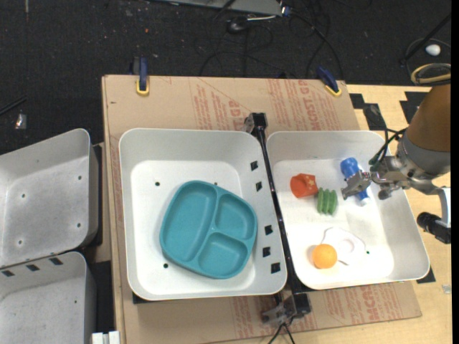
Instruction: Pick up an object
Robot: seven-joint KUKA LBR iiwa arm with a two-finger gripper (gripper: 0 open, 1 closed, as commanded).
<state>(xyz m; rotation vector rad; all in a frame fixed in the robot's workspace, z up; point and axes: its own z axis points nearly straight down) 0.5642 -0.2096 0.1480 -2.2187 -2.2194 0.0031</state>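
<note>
While you watch the right bin [373, 264], note the gripper [361, 185] at its upper right, just beside the blue object [350, 168]; whether it's open or closed, you cannot tell. Left of it lie a red object [303, 185] and a green one [328, 201].

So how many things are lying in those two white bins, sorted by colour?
Teal: 1, the divided plate
Red: 1, the red object
Green: 1, the green object
Blue: 1, the blue object beside the gripper
White and orange: 1, the toy fried egg
Total: 5
</note>
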